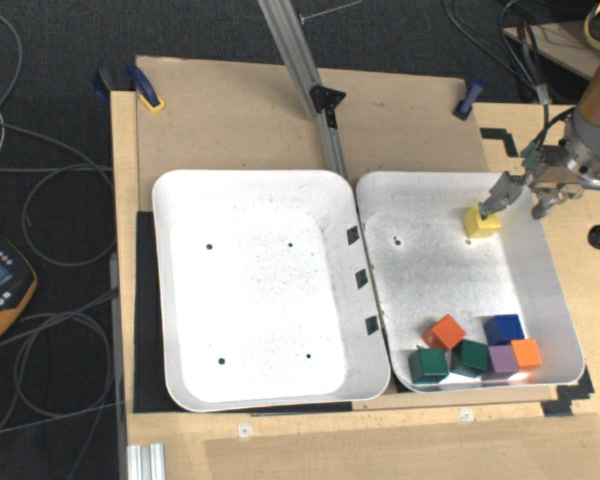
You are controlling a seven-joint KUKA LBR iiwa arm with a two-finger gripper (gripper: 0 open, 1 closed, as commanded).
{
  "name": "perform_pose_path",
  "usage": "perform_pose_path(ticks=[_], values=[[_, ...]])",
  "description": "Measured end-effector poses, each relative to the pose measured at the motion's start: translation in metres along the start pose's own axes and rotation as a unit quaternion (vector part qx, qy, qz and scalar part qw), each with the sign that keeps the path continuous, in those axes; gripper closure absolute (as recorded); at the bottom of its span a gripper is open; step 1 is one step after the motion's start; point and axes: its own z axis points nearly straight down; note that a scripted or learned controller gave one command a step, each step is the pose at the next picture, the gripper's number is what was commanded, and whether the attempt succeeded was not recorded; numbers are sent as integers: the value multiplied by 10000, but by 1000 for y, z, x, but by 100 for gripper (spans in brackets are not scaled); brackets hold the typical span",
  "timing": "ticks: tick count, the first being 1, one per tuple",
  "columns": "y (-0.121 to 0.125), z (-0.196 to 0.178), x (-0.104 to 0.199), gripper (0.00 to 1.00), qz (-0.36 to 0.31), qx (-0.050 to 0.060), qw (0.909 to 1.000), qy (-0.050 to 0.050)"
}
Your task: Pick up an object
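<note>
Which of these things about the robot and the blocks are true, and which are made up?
1. The yellow block lies in the right bin. True.
2. The hand is over the left bin. False: it is at the right bin's far right corner, close to the yellow block.
3. Several blocks sit bunched at the right bin's near edge. True: among them a blue block and a purple block.
4. The yellow block is in that bunch. False: it lies apart, toward the far end.
5. A red ball lies in the left bin. False: no ball is there.

Wooden bench (230, 108) bears two white bins (180, 268) side by side
</note>
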Motion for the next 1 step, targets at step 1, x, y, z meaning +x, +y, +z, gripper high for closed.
perform_pose_path(ticks=[1], values=[[-1,44,-4,0,12,3,10000,-2]])
